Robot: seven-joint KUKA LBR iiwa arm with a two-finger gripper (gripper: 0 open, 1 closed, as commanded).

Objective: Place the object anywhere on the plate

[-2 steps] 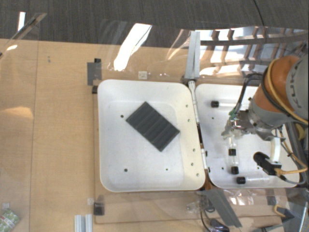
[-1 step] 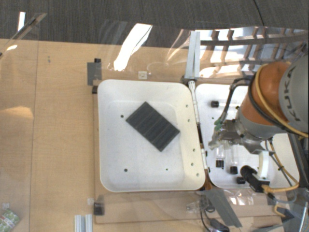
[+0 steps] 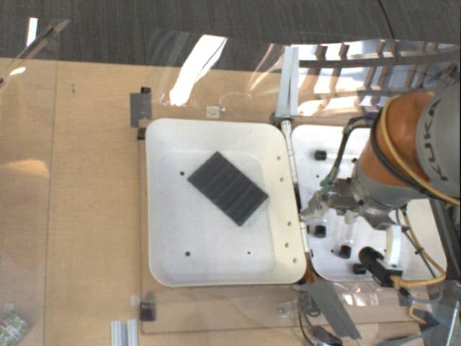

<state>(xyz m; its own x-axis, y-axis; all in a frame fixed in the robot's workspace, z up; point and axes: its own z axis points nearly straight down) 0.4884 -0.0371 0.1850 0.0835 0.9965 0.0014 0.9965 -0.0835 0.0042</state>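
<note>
Plate point(image 3: 227, 188): in the camera view you see the dark ribbed slab lying diagonally in the left bin point(image 3: 166, 258).
Object: you can't pick out which of the right bin's point(image 3: 328, 262) small dark pieces it is.
Gripper point(image 3: 344, 220): over the right bin; grip state unreadable.
Risk: your arm could descend and close on nothing.

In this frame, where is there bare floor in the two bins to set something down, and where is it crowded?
The left bin has bare white floor all round the dark ridged plate, widest along its near edge and left wall. The right bin is crowded: the arm hangs over it, and small dark pieces dot its floor.
</note>
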